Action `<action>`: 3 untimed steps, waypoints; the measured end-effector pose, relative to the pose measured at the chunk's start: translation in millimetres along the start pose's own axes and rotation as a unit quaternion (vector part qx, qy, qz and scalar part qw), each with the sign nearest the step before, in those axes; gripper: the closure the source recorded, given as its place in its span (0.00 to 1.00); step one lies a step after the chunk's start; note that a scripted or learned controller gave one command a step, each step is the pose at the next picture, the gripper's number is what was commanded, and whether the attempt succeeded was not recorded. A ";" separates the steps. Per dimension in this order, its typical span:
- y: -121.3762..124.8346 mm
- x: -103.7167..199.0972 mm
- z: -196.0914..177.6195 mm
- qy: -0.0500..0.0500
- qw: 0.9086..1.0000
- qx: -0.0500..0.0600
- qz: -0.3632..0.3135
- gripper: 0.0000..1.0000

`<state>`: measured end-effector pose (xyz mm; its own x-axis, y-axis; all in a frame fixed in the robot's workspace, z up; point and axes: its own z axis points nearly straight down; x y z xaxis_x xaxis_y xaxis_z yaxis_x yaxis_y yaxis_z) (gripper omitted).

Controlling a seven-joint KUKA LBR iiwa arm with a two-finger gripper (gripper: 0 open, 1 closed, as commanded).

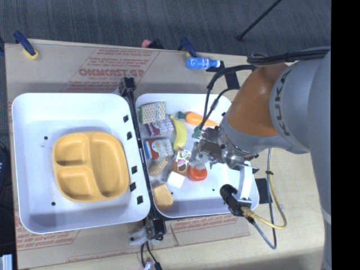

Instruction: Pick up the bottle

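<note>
A small bottle [182, 163] with a red-and-white label seems to lie in the right bin [236, 207], near that bin's middle, though it is small and partly covered, so its exact shape is hard to read. The gripper [198, 157] hangs right over it, beside a red-orange round piece [197, 174] — whether anything sits between the fingers cannot be told, nor whether they are apart or together. Just to the left lie a yellow banana [179, 133], a small carton [160, 148], a checked packet [153, 112] and, lower down, a white block [176, 180] and a tan slice [163, 196]. An orange carrot-like piece [194, 117] lies near the bin's far wall. The grey arm [292, 106] with its orange band reaches in from the right. The left bin [28, 207] holds a yellow divided tray [90, 165] — well apart from the gripper
</note>
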<state>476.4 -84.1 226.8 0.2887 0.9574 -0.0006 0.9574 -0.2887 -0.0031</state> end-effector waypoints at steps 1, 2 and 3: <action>-12.3 38.8 35.6 0.001 0.994 0.001 -0.111 1.00; -1.2 4.1 -103.5 0.000 0.999 -0.001 -0.054 1.00; 16.4 -54.0 -18.0 0.000 0.992 0.001 -0.127 1.00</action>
<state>476.6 -140.5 244.7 0.0380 0.9993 0.0003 0.9993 -0.0380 -0.0042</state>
